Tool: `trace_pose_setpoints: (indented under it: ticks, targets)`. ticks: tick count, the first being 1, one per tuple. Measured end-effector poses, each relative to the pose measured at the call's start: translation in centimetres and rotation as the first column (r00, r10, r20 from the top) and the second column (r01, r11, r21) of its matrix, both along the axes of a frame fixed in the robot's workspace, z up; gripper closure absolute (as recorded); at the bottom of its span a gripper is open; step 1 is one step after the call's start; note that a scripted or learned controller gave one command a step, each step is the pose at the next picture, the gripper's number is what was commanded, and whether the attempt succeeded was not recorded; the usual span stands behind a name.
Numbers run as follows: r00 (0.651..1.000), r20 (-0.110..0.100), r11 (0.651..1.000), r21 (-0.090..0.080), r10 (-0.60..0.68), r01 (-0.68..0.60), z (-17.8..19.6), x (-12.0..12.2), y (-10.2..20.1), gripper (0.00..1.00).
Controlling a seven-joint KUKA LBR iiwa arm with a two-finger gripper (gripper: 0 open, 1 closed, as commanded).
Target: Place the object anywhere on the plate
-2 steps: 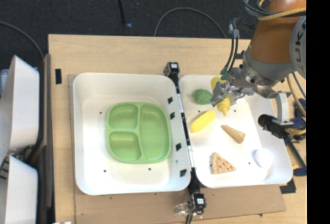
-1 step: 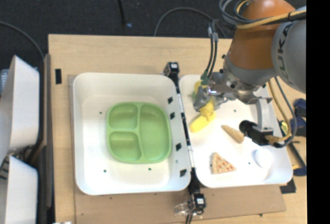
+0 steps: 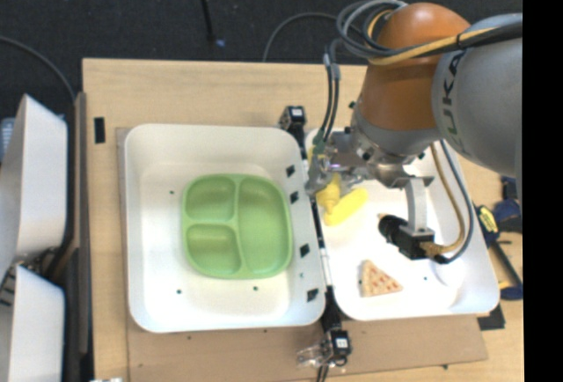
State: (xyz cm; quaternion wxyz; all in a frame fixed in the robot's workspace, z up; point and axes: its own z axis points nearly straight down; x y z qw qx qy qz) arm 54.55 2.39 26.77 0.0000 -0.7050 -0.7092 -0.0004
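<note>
A green plate with three compartments lies in the left white bin. My gripper hangs over the left edge of the right bin, just above a yellow object that lies there. The arm's orange and grey wrist hides the gripper's upper part, so its hold on the yellow object is unclear. A pizza slice toy lies near the front of the right bin.
The divider between the two bins runs just left of the gripper. White containers stand off the bench at the far left. Cables loop over the dark floor behind the bench.
</note>
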Motion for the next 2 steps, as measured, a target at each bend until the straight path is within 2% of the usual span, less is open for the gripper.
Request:
trace_pose_setpoints:
  ticks: [1, 2]
  targets:
    - [1.0, -0.001, 1.0, 0.0, 0.001, -0.001, -1.08, -1.87, 5.79, 1.0]
    - [1.0, 0.0, 1.0, 0.0, -0.003, 0.003, -1.05, -1.8, 5.52, 0.0]
